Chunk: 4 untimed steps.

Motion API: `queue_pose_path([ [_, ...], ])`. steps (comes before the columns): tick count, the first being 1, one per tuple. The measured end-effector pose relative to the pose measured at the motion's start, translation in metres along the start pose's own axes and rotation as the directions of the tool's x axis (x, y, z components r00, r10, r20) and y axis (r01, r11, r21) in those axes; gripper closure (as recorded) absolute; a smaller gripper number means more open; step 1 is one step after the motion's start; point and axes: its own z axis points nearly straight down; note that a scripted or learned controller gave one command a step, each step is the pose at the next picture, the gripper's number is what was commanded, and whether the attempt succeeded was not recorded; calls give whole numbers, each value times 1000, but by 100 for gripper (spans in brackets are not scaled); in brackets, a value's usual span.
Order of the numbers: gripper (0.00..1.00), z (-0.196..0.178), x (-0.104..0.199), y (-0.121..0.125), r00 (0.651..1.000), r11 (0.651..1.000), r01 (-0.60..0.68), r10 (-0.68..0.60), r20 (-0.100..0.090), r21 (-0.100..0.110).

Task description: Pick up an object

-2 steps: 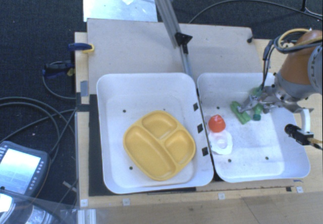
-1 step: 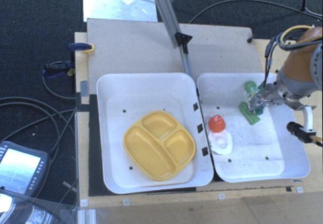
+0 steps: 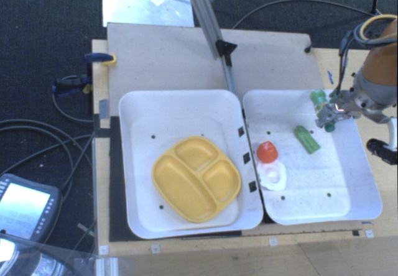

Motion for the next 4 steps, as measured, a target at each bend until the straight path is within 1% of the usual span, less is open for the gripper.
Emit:
queue_pose_path([
  [1,100,-60,-9,7,1000,1000,1,-1,1,-2],
  [2,100,-73,-9,8,1000,1000,1,-1,-1,2],
  [3,100,-65,39,-10,1000,1000,1,-1,-3,7],
  [4,100,-59,95,-19,1000,1000,3,-3,-4,7],
])
